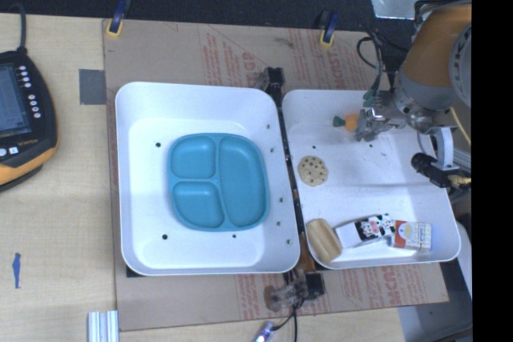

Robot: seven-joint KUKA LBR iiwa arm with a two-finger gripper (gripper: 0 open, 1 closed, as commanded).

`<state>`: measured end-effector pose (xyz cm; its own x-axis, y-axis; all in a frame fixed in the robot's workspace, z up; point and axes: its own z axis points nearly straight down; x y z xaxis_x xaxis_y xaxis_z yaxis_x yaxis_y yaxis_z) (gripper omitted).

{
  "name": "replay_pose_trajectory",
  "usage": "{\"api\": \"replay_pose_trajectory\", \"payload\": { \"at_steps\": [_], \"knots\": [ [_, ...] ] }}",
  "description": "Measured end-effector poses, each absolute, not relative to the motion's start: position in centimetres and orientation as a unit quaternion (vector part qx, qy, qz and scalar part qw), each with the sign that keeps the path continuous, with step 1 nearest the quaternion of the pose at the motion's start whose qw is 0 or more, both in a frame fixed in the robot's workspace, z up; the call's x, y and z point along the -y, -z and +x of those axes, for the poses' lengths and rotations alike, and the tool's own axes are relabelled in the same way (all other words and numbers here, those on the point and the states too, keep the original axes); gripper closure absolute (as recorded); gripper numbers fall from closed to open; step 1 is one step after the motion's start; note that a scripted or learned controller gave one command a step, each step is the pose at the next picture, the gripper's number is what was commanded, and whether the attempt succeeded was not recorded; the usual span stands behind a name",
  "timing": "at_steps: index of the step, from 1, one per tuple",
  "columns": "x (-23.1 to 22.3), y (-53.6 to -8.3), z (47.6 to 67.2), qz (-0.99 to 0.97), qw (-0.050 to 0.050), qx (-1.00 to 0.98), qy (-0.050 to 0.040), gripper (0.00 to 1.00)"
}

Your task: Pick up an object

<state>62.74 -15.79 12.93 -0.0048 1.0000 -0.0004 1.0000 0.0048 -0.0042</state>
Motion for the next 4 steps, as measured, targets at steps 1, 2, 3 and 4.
{"api": "replay_pose_trajectory", "payload": {
  "at_steps": [1, 2, 3, 4],
  "knots": [
    [19.3, -9.7, 65.4, -0.706, 0.006, 0.708, -0.0042, 0.0],
    [16.5, -13.9, 65.7, -0.706, 0.0, 0.708, -0.0002, 0.0],
    [15.9, -11.9, 64.1, -0.706, 0.001, 0.708, -0.0017, 0.0],
    [19.9, -13.6, 65.6, -0.706, 0.0, 0.708, -0.0005, 0.0]
  ]
}}
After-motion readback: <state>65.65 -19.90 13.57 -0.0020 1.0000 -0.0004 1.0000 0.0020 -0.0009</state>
